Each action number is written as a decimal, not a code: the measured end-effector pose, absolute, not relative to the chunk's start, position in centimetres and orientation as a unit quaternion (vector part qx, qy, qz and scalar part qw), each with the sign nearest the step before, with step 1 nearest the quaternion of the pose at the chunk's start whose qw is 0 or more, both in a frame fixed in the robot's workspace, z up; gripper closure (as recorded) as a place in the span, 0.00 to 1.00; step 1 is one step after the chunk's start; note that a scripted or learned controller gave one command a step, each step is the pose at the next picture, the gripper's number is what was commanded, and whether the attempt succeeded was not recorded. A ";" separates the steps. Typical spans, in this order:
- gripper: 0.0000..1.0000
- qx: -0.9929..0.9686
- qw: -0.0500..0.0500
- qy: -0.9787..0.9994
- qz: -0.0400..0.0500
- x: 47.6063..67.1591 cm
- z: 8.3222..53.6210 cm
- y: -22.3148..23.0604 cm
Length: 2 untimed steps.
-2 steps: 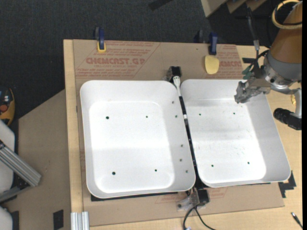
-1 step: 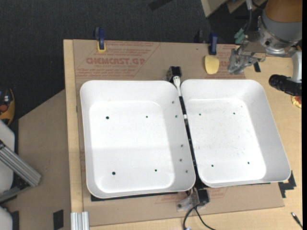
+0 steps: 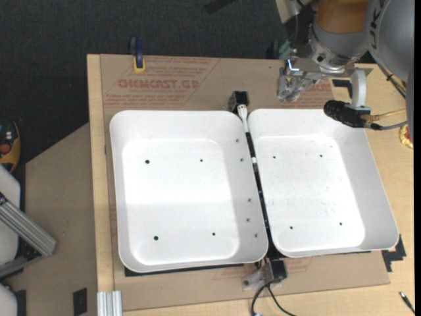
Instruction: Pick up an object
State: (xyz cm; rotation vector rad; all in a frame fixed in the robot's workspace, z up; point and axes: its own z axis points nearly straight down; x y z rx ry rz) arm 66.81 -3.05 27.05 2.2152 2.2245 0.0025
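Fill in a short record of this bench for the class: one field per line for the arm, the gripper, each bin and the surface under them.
arm: grey, orange band, entering from the right
gripper: above the bench behind the right bin's far edge, nothing visible between its fingers
left bin: white, shallow, four dark dots inside
right bin: white, shallow, beside the left bin
board: tan, red lettering, under both bins
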 end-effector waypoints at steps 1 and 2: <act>1.00 0.706 0.003 0.708 0.003 66.7 32.1 -0.2; 1.00 0.707 -0.001 0.708 -0.001 66.6 30.6 0.6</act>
